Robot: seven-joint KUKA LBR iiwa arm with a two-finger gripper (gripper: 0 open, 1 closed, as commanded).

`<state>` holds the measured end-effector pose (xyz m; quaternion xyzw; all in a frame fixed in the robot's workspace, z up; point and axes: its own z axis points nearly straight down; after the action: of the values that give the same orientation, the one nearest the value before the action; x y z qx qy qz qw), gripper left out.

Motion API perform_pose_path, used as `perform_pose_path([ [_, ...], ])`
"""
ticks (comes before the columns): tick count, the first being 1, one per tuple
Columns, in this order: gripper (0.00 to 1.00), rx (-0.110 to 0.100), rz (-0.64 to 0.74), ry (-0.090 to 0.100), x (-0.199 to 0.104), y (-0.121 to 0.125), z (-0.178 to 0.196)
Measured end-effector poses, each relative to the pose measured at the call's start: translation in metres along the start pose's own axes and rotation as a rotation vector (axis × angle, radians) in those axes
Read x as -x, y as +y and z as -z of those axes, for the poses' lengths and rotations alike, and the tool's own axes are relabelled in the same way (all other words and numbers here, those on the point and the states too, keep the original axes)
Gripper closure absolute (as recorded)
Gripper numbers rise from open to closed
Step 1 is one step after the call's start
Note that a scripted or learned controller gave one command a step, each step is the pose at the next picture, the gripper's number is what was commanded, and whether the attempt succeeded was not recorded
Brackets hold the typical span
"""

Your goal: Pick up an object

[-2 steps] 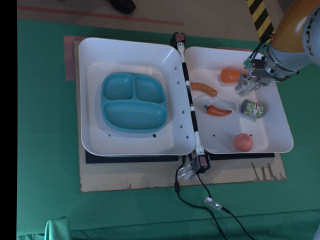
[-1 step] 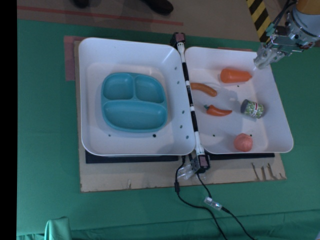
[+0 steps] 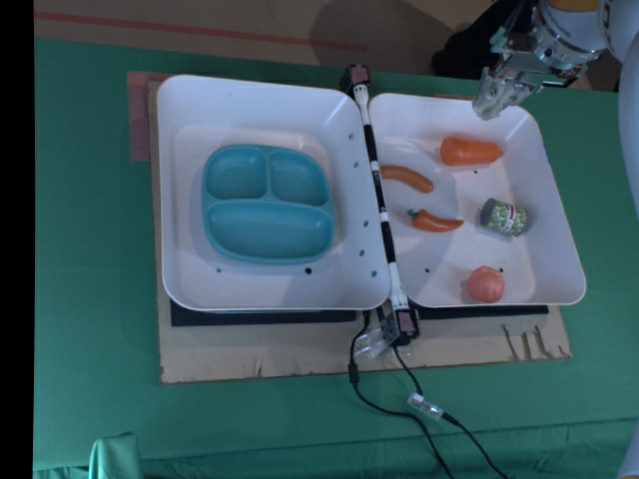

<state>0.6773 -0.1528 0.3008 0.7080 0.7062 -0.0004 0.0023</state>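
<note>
My gripper (image 3: 492, 105) hangs over the far edge of the right bin (image 3: 559, 218), above and slightly right of an orange carrot (image 3: 469, 151). Nothing shows between its fingers. Also in the right bin lie an orange sausage-like piece (image 3: 407, 178), a small red-orange chili pepper (image 3: 434, 221), a can with a green label (image 3: 503, 217) on its side, and a round pinkish-orange fruit (image 3: 485, 283) near the front.
The left bin (image 3: 190, 108) holds a teal divided plate (image 3: 268, 203). A black-and-white bar (image 3: 379, 183) runs between the bins. Cables (image 3: 419, 402) trail over the green cloth at the front.
</note>
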Motion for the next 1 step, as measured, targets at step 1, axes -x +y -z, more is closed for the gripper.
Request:
perform_pose_path([
  [1,0.00,0.000,0.000,0.000,0.0000,0.0000,0.0000],
])
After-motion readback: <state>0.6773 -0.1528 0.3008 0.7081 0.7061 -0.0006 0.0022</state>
